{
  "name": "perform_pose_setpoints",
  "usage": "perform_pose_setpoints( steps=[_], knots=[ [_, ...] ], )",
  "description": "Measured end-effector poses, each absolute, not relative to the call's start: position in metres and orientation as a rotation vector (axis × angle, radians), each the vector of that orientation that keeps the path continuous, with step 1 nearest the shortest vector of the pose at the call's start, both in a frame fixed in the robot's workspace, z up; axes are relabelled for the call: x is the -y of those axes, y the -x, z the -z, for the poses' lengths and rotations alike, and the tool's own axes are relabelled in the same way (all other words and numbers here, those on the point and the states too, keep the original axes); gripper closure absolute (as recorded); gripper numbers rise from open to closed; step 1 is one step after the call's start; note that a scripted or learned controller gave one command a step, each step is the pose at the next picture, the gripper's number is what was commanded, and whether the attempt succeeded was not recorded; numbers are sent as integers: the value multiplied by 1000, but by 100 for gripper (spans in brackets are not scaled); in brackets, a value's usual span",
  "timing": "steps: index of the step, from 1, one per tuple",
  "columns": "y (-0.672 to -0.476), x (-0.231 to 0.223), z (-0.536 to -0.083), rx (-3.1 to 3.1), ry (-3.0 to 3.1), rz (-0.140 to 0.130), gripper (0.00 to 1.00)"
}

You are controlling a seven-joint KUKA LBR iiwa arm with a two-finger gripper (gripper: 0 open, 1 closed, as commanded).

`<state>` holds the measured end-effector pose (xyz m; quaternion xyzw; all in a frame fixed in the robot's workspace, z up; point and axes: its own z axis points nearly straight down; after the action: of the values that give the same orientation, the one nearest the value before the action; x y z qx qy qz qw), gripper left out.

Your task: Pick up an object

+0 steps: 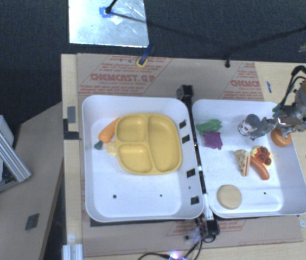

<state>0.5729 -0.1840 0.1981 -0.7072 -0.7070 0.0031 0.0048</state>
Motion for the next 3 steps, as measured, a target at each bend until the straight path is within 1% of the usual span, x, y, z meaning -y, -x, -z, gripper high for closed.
perform_pose_setpoints(
  steps=[1,2,3],
  knots=[
    [-576,184,-205,2225,2219,1,0],
    [-578,192,-148,2222,2219,-1,0],
    [-586,188,-105,2229,2221,1,0]
  ],
)
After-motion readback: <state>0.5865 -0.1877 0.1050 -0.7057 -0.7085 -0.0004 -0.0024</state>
